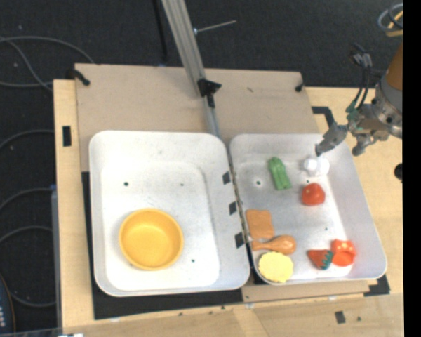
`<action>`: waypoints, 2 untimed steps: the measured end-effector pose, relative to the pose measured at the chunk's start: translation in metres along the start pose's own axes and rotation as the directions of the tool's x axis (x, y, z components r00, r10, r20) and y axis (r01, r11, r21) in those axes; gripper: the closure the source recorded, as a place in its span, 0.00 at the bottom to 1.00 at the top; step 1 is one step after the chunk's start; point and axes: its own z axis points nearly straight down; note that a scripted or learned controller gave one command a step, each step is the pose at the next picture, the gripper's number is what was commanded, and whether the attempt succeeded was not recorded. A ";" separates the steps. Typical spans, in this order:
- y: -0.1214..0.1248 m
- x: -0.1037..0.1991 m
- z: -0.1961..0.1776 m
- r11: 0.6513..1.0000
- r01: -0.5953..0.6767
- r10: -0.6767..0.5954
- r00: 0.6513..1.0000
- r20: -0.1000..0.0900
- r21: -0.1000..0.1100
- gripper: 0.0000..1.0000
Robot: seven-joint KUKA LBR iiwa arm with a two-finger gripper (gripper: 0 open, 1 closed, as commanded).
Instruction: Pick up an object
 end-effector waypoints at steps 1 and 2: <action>0.000 0.000 0.000 1.000 0.001 -0.001 1.000 0.001 0.001 0.00; 0.007 -0.006 0.055 1.000 -0.003 0.003 1.000 0.002 0.000 0.00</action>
